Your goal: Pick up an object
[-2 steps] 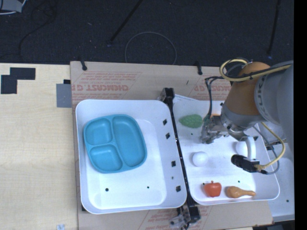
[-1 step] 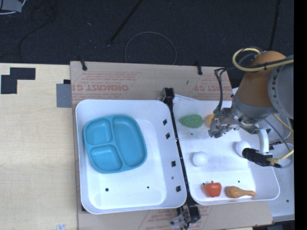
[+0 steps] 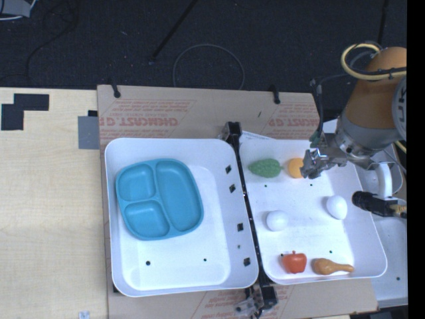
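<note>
Tomato (image 3: pixel 293 262) and drumstick (image 3: pixel 331 266) lie well below the claw (image 3: pixel 311 166); orange (image 3: pixel 295 168) touching its left looks light, slippery—pinch mid-body. Finger spread unclear.

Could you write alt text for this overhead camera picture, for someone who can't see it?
A robot arm's hand hovers by an orange ball in the right bin, which also holds five other toys. The left bin holds a blue tray.
</note>
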`<action>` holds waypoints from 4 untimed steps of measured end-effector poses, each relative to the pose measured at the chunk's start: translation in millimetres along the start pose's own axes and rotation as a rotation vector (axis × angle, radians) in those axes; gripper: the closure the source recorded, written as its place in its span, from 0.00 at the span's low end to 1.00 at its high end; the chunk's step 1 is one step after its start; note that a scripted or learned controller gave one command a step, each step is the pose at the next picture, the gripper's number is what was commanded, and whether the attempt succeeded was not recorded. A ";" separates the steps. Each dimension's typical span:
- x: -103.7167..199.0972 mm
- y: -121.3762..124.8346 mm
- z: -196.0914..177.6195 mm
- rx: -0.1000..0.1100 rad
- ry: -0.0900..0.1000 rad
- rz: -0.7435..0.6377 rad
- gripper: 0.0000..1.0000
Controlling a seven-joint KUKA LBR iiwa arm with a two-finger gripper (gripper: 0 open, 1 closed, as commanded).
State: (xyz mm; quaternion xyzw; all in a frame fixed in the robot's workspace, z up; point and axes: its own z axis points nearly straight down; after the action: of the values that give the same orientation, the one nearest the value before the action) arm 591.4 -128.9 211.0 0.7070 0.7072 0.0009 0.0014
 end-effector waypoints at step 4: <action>135.1 -60.8 -44.5 0.009 0.003 -0.004 1.00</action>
State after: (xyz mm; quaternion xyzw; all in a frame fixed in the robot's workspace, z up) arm 530.3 6.2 255.2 0.7056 0.7086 -0.0012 -0.0026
